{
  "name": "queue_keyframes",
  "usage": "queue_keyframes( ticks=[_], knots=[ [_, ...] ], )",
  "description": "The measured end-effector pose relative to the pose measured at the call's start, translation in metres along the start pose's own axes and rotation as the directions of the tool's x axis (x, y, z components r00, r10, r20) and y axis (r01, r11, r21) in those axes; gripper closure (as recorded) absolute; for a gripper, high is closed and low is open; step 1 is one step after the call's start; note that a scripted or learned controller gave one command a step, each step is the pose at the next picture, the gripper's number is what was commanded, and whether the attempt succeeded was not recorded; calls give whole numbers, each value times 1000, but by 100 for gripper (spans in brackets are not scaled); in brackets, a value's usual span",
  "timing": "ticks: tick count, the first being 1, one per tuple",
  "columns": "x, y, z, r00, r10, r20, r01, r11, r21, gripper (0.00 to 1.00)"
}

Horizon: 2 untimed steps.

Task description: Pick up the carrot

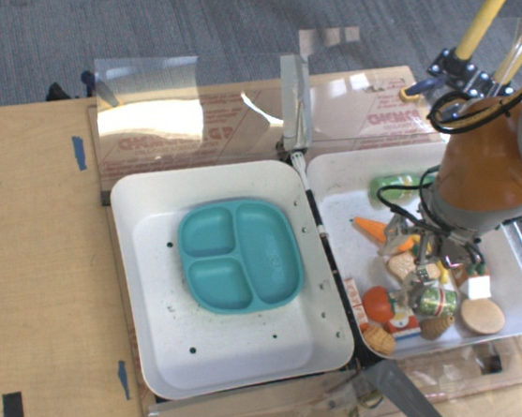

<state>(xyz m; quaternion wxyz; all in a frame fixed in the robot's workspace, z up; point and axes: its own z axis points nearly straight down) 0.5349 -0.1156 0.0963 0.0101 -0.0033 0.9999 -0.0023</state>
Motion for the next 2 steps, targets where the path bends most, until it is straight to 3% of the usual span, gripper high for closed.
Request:
queue_keyframes(
  ticks=[1,2],
  knots=[
    [-1,2,-11,1000,-3,3,3,1000,0,100],
    [2,115,-94,1000,16,-6,-16,1000,-10,100]
  ],
)
